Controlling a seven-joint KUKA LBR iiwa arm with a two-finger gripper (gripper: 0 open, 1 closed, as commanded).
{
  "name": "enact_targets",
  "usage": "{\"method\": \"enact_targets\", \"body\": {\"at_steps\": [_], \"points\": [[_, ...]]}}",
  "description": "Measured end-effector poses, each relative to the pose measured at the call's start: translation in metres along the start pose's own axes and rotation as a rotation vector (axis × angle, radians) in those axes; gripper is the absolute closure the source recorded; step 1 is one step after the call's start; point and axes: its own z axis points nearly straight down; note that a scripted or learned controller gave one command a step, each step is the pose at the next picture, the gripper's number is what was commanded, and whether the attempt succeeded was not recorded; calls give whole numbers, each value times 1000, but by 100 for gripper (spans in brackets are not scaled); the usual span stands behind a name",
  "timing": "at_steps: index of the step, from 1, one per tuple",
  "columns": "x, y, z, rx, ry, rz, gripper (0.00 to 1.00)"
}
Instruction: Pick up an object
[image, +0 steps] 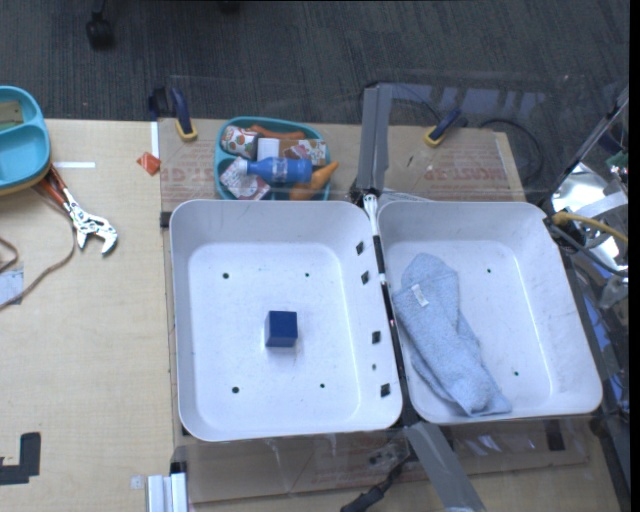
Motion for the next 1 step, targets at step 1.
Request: {"method": "enact_targets", "body": {"at_steps": [1], "points": [[0, 0, -8, 2, -3, -1, 100]]}}
